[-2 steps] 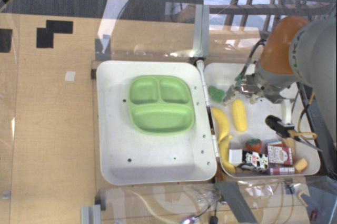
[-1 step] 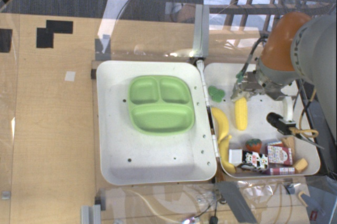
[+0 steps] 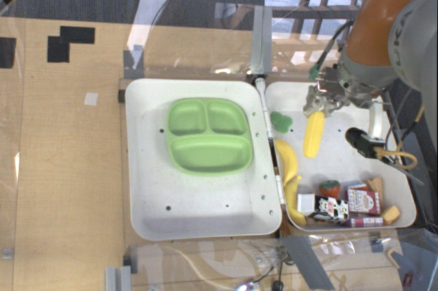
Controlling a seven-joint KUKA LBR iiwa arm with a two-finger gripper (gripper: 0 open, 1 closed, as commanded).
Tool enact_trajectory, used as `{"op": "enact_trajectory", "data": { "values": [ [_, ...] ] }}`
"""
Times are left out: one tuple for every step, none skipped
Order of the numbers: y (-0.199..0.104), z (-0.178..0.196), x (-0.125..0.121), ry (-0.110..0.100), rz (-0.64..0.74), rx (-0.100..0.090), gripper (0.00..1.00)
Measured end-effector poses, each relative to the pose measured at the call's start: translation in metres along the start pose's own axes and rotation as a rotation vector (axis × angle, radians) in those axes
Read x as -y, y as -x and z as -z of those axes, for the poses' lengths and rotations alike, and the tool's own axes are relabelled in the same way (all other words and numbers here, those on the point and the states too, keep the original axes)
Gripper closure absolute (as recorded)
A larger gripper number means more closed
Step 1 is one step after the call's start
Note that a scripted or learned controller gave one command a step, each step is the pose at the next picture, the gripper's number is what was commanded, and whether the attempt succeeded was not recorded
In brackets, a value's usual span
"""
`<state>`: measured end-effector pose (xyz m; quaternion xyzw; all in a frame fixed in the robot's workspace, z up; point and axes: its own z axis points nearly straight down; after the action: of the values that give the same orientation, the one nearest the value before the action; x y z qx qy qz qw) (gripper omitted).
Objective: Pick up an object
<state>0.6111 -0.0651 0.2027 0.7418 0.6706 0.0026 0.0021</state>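
From above, the hand [image 3: 320, 103] sits at the top end of the corn cob [image 3: 313, 134] in the right bin [image 3: 405, 195]; I cannot tell whether it grips or how wide it stands. The cob lies on the bin floor, so lifting remains. Left of the cob lie a green piece [image 3: 280, 122] and a banana [image 3: 289, 173]; below it, small cartons [image 3: 363, 200]. Further left, a green tray [image 3: 209, 135].

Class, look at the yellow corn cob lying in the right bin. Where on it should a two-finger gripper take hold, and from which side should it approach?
Grip the corn cob across its narrow middle, coming straight down from above. It lies flat and nearly lengthwise on the right bin floor, with bare floor on both long sides, so fingers probably fit either side. The gripper hangs at its upper end.
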Motion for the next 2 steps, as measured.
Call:
{"op": "enact_trajectory", "data": {
  "values": [
    [-0.013,-0.018,-0.013,-0.002,-0.088,0.001,1.0],
    [0.059,-0.08,0.011,-0.003,0.074,0.001,1.0]
  ]
}}
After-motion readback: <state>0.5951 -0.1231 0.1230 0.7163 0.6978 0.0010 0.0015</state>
